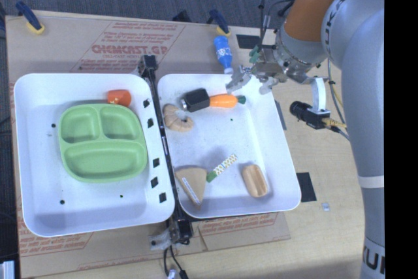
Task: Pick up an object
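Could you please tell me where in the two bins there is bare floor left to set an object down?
In the right bin, the middle is bare, between the carrot above and the bread roll and sandwich wedge below. Its far-left corner is crowded. In the left bin, the green tray fills the centre; bare strips run along the left and near sides.

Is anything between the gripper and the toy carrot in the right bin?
Nothing visible. The gripper hangs over the right bin's far rim, just above the toy carrot. A black block touches the carrot's far end, away from the gripper.
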Tool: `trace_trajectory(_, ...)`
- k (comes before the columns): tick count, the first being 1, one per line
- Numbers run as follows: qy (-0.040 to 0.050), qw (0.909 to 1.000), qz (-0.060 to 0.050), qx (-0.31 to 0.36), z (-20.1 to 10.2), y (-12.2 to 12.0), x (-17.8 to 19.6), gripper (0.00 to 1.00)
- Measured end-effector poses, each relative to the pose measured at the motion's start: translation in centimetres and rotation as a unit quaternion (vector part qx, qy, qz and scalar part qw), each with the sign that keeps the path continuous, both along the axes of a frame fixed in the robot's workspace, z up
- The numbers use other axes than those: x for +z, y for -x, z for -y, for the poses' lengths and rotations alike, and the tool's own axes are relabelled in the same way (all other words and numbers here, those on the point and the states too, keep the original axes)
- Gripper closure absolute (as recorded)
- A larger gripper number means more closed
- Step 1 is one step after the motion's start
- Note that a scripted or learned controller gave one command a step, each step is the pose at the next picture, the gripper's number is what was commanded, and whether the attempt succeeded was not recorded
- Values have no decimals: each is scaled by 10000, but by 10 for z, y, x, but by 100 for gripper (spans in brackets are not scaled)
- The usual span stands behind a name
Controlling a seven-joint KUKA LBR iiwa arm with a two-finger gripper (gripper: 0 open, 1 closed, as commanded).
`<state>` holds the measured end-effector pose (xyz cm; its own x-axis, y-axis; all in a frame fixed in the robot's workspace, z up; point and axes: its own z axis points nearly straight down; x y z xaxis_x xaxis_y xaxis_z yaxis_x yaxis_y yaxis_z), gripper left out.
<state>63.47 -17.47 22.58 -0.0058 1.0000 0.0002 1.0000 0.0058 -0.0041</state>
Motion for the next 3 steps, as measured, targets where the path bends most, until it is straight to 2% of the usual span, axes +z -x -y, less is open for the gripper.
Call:
trace_trajectory(1,-31,9979,-50,649,-11,-19,-123,0)
trace_trajectory(2,1,9998,-77,172,-25,-19,-134,0)
trace_trajectory(3,5,9932,-158,-1153,-36,-15,-137,0)
